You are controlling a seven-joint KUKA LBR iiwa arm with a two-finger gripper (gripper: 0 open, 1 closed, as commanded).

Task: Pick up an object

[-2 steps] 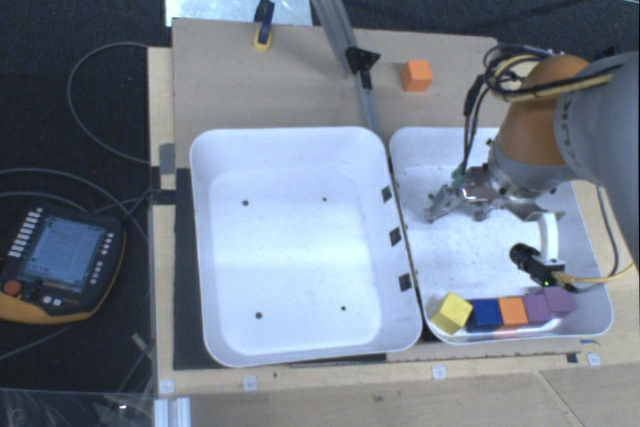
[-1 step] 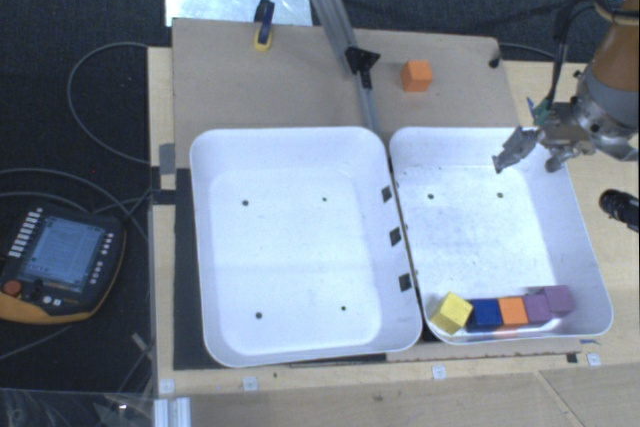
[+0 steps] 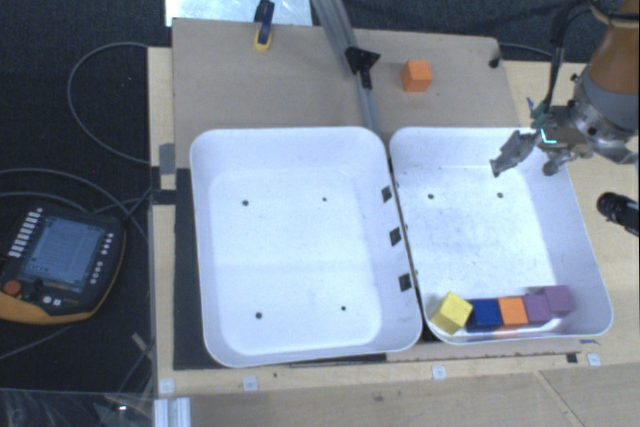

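- Gripper (image 3: pixel 530 155) hangs over the right bin (image 3: pixel 580 245) at its two o'clock corner, fingers spread, nothing between them.
- Down at five o'clock in that bin, a tight row of blocks along the near wall: yellow block (image 3: pixel 452 312), blue block (image 3: pixel 486 314), orange block (image 3: pixel 513 311), purple block (image 3: pixel 551 302), each touching the next, well apart from the gripper.
- Left bin (image 3: pixel 215 215) sits beside it at nine o'clock.
- Orange cube (image 3: pixel 417 75) rests on the bench beyond the bins, at twelve o'clock.
- Teach pendant (image 3: pixel 55 260) lies far out at nine o'clock.
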